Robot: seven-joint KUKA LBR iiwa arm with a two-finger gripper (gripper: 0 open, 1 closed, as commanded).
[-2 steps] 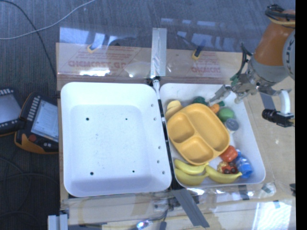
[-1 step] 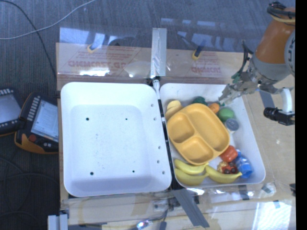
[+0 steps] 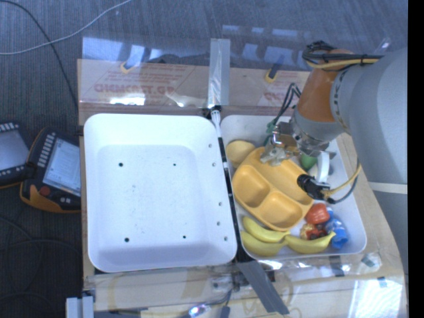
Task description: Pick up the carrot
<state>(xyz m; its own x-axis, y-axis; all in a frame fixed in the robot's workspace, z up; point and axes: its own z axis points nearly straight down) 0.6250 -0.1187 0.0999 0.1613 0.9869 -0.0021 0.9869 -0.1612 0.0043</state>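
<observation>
A small orange piece [image 3: 311, 231], possibly the carrot, lies near the front right corner of the right bin [image 3: 355, 212]. It sits between a red-orange rounded item [image 3: 318, 213] and a blue item [image 3: 338, 234]. My gripper [image 3: 273, 151] hangs low over the back rim of a yellow divided plate [image 3: 268, 189], well behind and to the left of the orange piece. The wrist and its cables hide the gripper's tips.
The left bin [image 3: 156, 191] is a wide white tray. In the right bin, two bananas [image 3: 275, 240] lie along the front wall, a pale yellow fruit [image 3: 238, 151] sits at the back left, and a green item [image 3: 309, 160] is under the wrist.
</observation>
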